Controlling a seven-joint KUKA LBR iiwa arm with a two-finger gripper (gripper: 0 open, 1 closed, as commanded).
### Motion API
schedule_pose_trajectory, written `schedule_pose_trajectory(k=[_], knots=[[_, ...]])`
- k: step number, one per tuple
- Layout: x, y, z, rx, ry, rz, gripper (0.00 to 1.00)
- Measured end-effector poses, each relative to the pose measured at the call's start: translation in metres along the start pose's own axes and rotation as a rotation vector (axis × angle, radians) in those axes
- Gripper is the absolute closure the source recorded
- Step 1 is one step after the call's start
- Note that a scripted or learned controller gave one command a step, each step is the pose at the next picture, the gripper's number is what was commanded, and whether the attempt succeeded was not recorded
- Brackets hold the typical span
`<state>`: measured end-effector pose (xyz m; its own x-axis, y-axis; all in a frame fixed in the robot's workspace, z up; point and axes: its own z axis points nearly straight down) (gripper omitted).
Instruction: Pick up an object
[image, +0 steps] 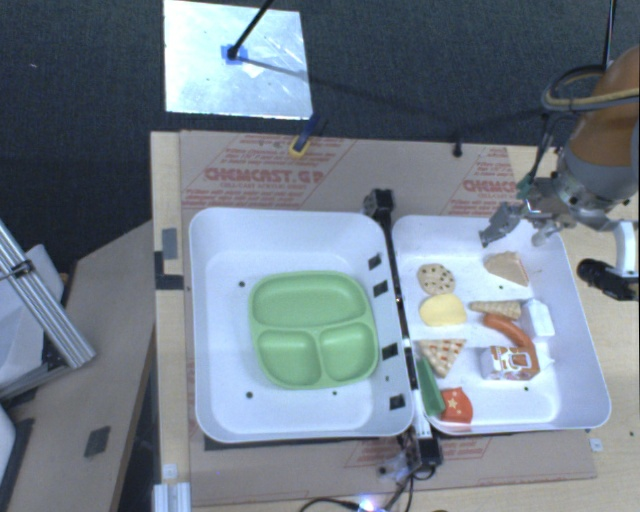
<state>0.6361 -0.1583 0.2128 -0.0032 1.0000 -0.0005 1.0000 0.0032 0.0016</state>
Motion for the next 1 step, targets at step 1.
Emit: schedule_pose_trajectory(k=[1], knots=[[0.0026,0.0076,0.0589,0.003,0.001,-0.004,0.0]])
